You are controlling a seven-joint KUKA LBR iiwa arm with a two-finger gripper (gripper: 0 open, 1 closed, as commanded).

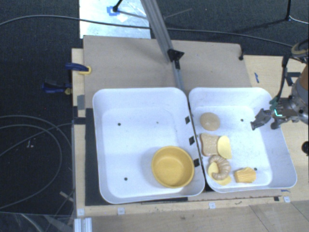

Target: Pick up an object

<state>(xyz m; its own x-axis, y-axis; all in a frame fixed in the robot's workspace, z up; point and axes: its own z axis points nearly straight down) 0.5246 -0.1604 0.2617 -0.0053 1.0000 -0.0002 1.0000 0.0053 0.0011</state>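
Pincer (260, 121) poised empty over the right bin's (270, 144) right side, finger spread unclear, likely lining up a descent; left of it round bun (210, 121), farther down bread slice (209, 144), croissant (221, 168), yellow wedge (245, 175).

No readable text, labels, brands or numbers anywhere. Nothing printed on either white bin (140, 100), the yellow bowl (172, 166) or the bench board (207, 62). Blue tape mark on the floor (114, 10), unlettered.
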